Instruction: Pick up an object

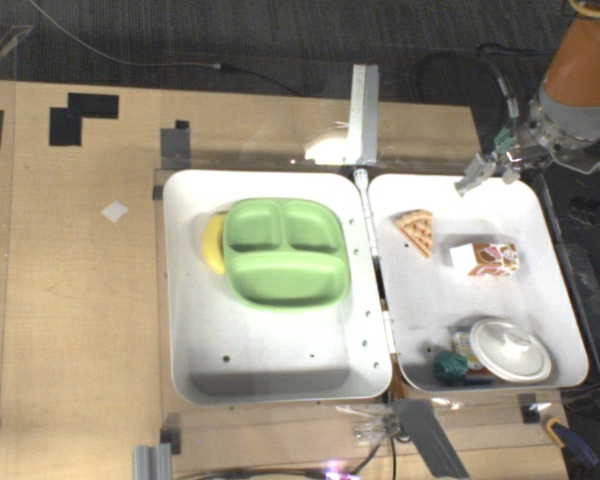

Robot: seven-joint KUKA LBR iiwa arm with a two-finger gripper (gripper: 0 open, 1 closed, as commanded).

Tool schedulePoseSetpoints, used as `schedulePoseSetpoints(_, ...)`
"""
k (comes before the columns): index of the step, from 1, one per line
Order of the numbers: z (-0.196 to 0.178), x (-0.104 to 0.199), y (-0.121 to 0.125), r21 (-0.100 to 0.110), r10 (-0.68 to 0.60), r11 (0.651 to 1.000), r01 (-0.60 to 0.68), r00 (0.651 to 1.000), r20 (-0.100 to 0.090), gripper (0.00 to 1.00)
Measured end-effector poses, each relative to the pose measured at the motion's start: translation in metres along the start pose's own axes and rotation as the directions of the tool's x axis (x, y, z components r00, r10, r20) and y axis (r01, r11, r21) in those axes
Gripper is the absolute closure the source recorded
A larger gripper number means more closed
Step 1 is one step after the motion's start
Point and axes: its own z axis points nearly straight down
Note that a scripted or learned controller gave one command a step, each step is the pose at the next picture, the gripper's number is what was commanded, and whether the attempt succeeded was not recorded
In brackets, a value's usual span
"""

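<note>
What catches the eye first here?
The green tray in the middle of the left bin, with something yellow peeking out at its left edge. Then the orange-banded arm at the top right, its gripper over the right bin's far corner.

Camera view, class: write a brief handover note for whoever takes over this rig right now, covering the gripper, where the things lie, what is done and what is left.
Gripper: above the right bin's far rim, nothing between its fingers.
Right bin: waffle piece at the far left, small printed packet mid-bin, white lid and dark green item at the near edge.
Left bin: green divided plate lying partly over a yellow object.
Done: nothing picked up yet.
Left: choose an object, descend, grasp, lift.
</note>
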Motion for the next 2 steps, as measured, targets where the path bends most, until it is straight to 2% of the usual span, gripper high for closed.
schedulePoseSetpoints(1, 0.083, 0.051, 0.014, 0.001, -0.028, 1.0, 0.028, 1.0, -0.002, 0.0)
schedulePoseSetpoints(2, 0.121, 0.068, 0.006, 0.0, -0.108, 0.994, 0.108, 0.994, -0.002, 0.0)
